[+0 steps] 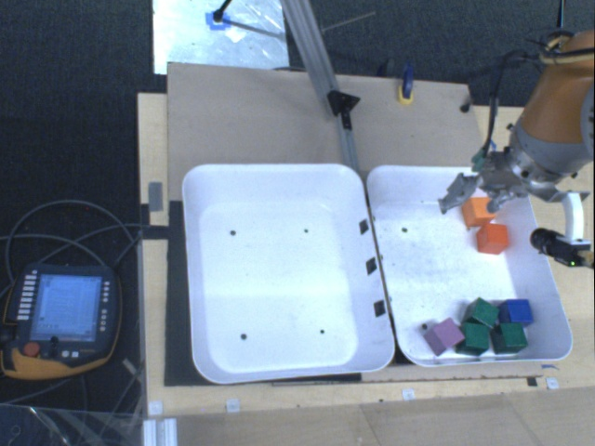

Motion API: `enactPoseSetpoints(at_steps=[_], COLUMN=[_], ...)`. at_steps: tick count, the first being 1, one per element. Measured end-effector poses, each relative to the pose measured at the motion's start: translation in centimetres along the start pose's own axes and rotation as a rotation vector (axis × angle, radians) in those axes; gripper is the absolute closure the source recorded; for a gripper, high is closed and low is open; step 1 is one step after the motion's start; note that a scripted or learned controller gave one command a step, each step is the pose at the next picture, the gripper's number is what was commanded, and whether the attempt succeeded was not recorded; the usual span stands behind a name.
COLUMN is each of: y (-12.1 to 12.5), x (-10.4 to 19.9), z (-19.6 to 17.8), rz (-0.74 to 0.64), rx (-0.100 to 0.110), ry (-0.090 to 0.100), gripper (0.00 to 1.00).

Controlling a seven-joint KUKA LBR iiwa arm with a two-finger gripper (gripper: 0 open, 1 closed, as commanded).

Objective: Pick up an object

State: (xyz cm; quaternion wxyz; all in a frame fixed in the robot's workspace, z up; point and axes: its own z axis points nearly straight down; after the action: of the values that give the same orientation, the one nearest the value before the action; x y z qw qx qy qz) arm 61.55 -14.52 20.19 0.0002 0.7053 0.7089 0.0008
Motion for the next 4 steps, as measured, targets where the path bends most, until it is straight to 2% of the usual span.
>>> enactPoseSetpoints(at_steps=[1, 2, 3, 4], y=[0.0, 0.7, 0.6, 0.6], x=[0.0, 0.5, -0.4, -0.4], z=[0.0, 4.6, 9.3, 11.2], rz=[0.000, -0.001, 0.003, 0.002], rx=[0.000, 0.003, 0.004, 0.002], ry=[0.000, -0.001, -0.001, -0.002], gripper=[0.00, 0.00, 0.00, 0.00])
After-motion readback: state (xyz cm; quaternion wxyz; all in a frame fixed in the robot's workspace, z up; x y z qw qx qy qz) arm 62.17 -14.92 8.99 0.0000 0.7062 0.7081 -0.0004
